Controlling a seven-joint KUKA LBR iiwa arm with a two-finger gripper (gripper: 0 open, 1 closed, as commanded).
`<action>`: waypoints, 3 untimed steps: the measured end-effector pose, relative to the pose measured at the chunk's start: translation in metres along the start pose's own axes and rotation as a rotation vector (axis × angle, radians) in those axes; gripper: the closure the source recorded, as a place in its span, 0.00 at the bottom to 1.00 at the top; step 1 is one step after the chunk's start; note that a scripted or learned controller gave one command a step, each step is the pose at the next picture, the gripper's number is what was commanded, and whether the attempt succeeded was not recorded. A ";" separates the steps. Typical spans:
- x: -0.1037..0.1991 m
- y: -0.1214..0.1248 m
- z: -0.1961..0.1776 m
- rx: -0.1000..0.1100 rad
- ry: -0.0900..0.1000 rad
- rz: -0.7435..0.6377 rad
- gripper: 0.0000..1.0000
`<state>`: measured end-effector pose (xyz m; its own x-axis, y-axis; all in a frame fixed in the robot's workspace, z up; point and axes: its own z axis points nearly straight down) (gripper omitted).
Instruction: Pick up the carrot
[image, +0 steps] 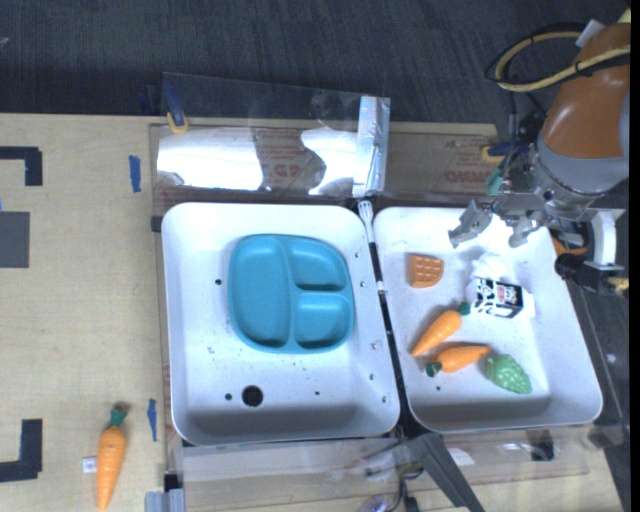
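Two orange carrots lie in the right bin (570, 400). One carrot (438, 331) slants up to the right, and the other carrot (459, 357) lies nearly level just below it, their ends close together. My gripper (492, 227) hangs over the bin's far part, above and to the right of both carrots, open with nothing between its fingers. A third carrot (110, 455) lies outside the bins on the bench at the lower left.
The right bin also holds an orange waffle-like piece (425, 270), a black-and-white block (497, 297) and a green bumpy piece (508, 373). A blue divided tray (292, 291) sits in the left bin (190, 400). Clear plastic sheeting (270, 150) stands behind the bins.
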<state>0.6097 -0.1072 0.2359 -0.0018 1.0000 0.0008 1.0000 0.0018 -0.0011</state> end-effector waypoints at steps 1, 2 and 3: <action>-0.010 -0.043 0.111 -0.010 -0.002 -0.086 0.00; 0.005 -0.094 0.149 -0.006 -0.002 -0.185 0.00; 0.006 -0.092 0.137 -0.013 -0.003 -0.184 1.00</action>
<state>0.5177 -0.1017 0.0986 -0.1851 0.9827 -0.0032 0.9826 0.1851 0.0116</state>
